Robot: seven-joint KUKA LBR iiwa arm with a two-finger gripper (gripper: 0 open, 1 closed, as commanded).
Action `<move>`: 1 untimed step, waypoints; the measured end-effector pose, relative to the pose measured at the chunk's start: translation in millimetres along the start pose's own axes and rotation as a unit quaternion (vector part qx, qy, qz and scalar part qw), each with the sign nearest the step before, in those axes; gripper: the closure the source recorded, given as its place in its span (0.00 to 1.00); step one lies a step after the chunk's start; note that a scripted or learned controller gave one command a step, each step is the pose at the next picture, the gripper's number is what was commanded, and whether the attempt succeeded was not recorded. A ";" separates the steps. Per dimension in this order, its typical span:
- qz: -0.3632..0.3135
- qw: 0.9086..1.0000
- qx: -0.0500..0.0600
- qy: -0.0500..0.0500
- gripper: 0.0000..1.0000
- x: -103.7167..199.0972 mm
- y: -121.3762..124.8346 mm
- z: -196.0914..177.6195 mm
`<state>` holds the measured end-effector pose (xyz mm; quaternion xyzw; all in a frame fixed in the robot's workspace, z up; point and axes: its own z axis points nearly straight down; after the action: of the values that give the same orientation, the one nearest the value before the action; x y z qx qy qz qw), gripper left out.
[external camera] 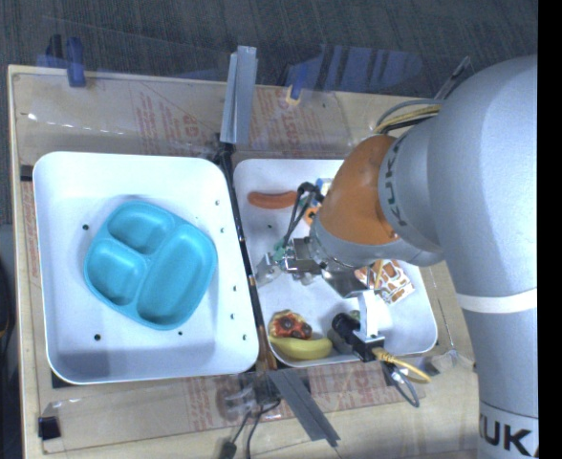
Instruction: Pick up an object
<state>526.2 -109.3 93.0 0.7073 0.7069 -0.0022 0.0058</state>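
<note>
My gripper (289,256) hangs low over the left-middle of the right bin (417,331), under the orange band of the wrist. A brown sausage (272,199) lies at the bin's back left, a little beyond the gripper. Near the front wall rests a yellow banana (305,349), with a small red and yellow toy food piece (289,327) touching it. An orange and white packet (390,279) pokes out from under the arm on the right. The arm hides much of the bin floor.
The left bin (61,189) holds a blue divided plate (150,263) near its middle. A metal divider bar (236,94) rises between the bins at the back. The big grey arm covers the right side of the scene.
</note>
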 end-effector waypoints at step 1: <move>0.005 1.000 -0.005 -0.004 0.00 4.1 -6.2 -2.8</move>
<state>520.0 -105.2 95.7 0.7105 0.7036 -0.0015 0.0125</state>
